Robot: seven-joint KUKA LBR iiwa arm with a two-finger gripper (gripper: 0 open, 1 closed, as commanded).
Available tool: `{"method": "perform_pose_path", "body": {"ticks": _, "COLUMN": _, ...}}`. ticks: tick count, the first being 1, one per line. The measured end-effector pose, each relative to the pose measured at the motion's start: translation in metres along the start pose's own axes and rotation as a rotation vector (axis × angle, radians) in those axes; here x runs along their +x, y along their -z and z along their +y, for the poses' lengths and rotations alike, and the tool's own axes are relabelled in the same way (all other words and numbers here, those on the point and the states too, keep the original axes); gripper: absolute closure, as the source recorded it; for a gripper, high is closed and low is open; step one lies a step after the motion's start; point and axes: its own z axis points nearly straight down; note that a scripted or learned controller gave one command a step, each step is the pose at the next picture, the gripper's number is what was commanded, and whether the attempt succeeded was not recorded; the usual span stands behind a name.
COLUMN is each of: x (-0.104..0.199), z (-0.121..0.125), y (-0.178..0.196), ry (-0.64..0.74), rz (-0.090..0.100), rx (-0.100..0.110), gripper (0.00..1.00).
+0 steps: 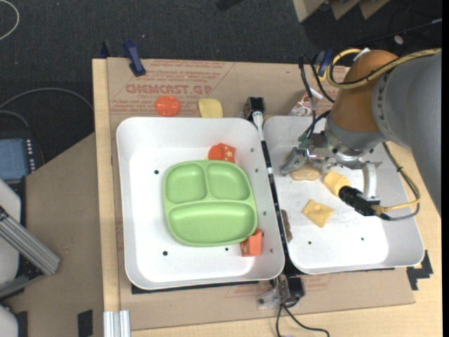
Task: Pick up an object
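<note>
Camera view: the grey arm with its orange band is reaching in from the right and hanging over the back of the right bin. The pincer is pointing down and left near that bin's back-left corner, its tip sitting right over a tan flat piece; cannot tell whether the pincer is released or clenched, and nothing is visibly sitting between its tips. Just right of the pincer a yellow block is lying on the bin floor; below and slightly right a yellow wedge-shaped piece is lying well apart from it. Left of the pincer, across the divider, the left bin is holding a green three-compartment plate, with a red-orange toy touching its back edge and an orange block at its front-right corner. Far back-left of the pincer, an orange disc and a pale yellow piece are resting on the cardboard.
</note>
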Motion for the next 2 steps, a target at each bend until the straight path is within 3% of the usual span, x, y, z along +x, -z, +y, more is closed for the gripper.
{"method": "perform_pose_path", "body": {"ticks": 1, "x": -0.001, "z": 0.002, "y": 0.016, "ry": -0.002, "rz": -0.003, "rx": -0.01, "gripper": 1.0}}
{"method": "perform_pose_path", "body": {"ticks": 2, "x": 0.057, "z": -0.047, "y": 0.11, "ry": 0.005, "rz": 0.001, "rx": -0.014, "gripper": 1.0}}
